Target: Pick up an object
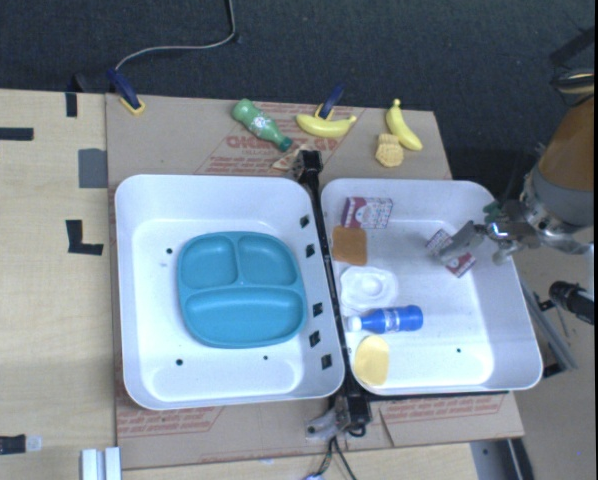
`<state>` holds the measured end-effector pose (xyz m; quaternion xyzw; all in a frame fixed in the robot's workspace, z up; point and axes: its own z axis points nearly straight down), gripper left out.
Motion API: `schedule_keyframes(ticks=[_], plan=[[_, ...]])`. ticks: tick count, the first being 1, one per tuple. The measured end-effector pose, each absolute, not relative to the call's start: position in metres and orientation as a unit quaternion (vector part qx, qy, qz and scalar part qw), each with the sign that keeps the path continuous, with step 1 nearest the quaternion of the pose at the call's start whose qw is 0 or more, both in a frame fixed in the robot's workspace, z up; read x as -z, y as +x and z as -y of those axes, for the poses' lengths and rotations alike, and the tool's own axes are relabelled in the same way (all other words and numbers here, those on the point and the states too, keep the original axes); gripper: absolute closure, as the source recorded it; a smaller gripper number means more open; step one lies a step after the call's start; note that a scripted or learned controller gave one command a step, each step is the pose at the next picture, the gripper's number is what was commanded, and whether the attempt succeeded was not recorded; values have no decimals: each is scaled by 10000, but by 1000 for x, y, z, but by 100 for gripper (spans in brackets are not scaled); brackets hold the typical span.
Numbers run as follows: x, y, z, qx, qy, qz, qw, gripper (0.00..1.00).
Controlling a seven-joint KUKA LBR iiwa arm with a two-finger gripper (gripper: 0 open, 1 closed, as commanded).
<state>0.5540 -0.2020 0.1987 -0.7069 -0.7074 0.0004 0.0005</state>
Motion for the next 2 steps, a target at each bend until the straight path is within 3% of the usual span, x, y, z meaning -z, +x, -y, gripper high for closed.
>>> schedule_keyframes(ticks=[1, 2], plan=[[-88, 605, 222, 23, -7057, 7085, -28, 0], [-86, 669, 220, 4, -7061, 7081, 44, 0]])
